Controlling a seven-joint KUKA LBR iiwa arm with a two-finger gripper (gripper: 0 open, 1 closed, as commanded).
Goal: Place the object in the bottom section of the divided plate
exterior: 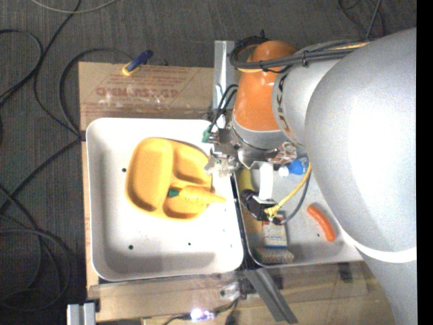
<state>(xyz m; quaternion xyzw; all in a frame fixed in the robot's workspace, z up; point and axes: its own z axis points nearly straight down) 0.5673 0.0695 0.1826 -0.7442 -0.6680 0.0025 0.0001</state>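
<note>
The big grey arm [358, 134] sweeps in with its orange band [260, 97] sitting directly above the pincer [218, 156], which hangs right over the seam between the two bins. Whether the pincer is open or closed, I cannot tell from this angle, and nothing is visibly held in it. The left white bin [135, 242] spreads out to the pincer's left and below it, and the right white bin [304, 239] is on its other side, largely covered by the arm. A sheet of brown cardboard [149, 93] lies beyond the left bin, up and to the left of the pincer. The yellow divided plate [152, 171] is in the left bin, its right rim just beside the pincer. And there's the toy carrot [197, 196], just below and a touch left of the pincer, apart from it, lying in the plate's lower compartment with its green end pointing away from the pincer and its orange tip poking over the rim. Over in the right bin, an orange stick [323, 222] lies well apart, lower right of the pincer, and a small box [274, 234] lies below it. A blue and yellow clip [137, 61] rests far off, upper left, on the cardboard.
</note>
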